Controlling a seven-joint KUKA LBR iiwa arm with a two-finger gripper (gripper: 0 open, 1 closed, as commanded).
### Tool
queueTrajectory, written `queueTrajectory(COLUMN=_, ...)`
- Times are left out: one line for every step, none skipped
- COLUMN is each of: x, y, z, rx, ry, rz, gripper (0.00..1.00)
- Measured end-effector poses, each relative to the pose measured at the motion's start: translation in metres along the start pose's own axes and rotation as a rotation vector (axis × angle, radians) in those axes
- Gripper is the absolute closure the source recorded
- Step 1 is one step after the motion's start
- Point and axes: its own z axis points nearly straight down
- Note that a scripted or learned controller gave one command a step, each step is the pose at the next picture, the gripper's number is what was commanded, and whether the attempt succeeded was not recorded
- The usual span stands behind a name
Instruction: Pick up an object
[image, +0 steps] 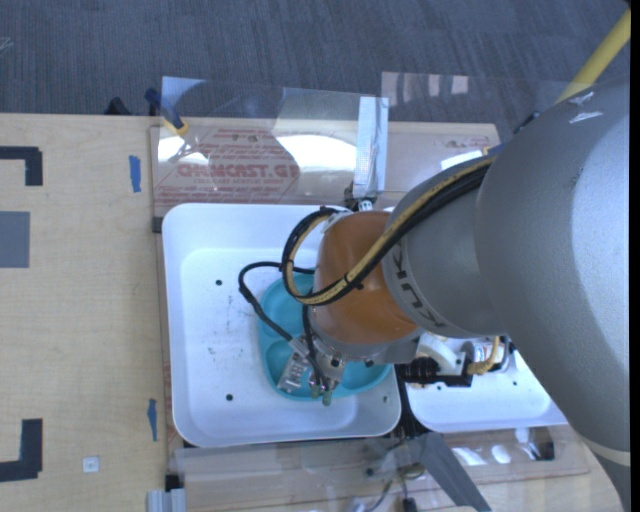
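A slanted overhead view of a wooden bench (80, 330) bearing two shallow white bins side by side. The left bin (200, 300) serves as the landmark. A large grey robot arm (540, 240) with an orange band (355, 275) above its wrist reaches in from the right and hangs over the right half of that bin. Its gripper (312, 375) sits low near the bin's front right corner, directly above a teal bowl-like object (272, 335) lying on the bin floor; whether the gripper is open or closed cannot be told, as the wrist hides much of it. Black cables (262, 275) loop from the wrist over the bin's middle. The right bin (480, 400) lies just beside the left bin, mostly under the arm. Clear plastic sheeting (260, 160) lies behind the left bin.
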Motion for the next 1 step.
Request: queueTrajectory(x=0.0198, y=0.0386, z=-0.1434, rx=0.009, ry=0.004, rz=0.399, gripper=1.00)
